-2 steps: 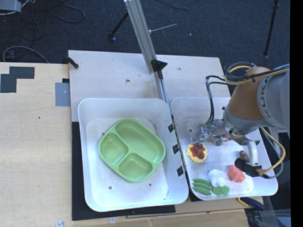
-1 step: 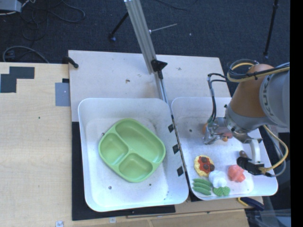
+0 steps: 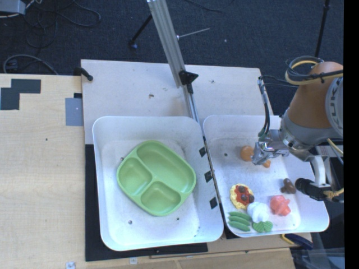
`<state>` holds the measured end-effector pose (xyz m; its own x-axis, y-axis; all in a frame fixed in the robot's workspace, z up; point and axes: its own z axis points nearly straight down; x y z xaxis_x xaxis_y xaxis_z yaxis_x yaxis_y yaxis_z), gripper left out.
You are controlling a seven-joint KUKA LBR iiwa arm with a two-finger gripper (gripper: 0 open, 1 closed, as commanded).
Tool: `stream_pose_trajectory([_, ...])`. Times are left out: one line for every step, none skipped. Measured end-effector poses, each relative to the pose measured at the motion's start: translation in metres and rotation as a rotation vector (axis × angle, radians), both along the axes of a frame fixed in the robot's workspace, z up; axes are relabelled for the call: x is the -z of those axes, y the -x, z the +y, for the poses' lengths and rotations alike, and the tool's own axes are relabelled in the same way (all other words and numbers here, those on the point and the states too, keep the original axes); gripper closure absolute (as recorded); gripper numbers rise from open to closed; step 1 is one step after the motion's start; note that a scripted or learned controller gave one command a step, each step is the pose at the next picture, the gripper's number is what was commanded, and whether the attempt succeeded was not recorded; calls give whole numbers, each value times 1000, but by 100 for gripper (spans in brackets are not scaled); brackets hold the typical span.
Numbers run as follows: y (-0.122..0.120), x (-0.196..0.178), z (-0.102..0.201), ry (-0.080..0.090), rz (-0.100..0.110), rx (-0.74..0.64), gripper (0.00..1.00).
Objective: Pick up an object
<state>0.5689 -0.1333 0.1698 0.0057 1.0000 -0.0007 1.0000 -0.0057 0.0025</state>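
Bench seen from above at a slant, bearing two shallow white bins side by side. Left bin [image 3: 106, 150] holds a green divided plate [image 3: 156, 177] with three compartments, lying flat near the bin's middle.

Right bin [image 3: 224, 129] holds several small toy foods. A small orange ball [image 3: 247, 153] lies toward the far middle of this bin. Near the front edge sit a round yellow piece with red and dark toppings [image 3: 242, 195], a white lump [image 3: 258, 211] just right of it, a green pea pod [image 3: 240, 221] at the near edge, and a small green piece [image 3: 262, 226] beside the pod. A pink-red piece [image 3: 280, 205] lies to the right of the white lump, and a small brown piece [image 3: 288, 186] sits farther right, near the bin's right wall.

The grey and orange arm [image 3: 314, 102] reaches in from the right. Its gripper [image 3: 261, 158] is low over the right bin, just right of the orange ball and very near it; a bit of orange shows at the fingertips. Whether the gripper is wide, narrow or clamped on anything cannot be told from this view.

A long metal bar [image 3: 171, 41] slants away from the gap between the bins toward the far side.
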Motion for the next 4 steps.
stream_pose_trajectory([-4,-46,7,0,0,-7,100])
stream_pose_trajectory([-5,-70,6,-1,2,-7,100])
stream_pose_trajectory([-9,-62,59,-3,6,-10,100])
stream_pose_trajectory([-25,-71,108,-3,3,-11,100])
